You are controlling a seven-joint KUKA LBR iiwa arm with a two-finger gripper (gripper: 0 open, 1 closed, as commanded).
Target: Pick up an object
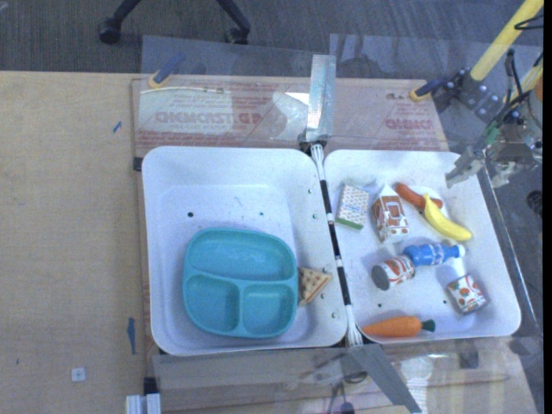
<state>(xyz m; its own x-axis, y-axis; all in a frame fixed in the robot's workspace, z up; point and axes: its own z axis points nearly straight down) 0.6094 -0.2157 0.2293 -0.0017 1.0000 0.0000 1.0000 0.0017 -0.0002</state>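
**Tool parked at the right bin's far edge**

Tool (483, 164) sits over the far right rim of the right bin (509, 317); I can't tell its opening, since its metal parts blur together and the arm is cut off. From my feed, the bin holds a curved yellow banana (445, 221), smooth orange carrot (395, 327), blue bottle (429, 254) and small printed cartons. A teal compartment plate (240, 281) fills the left bin (164, 179).

Wooden bench (60, 231) bears two white bins (164, 179).
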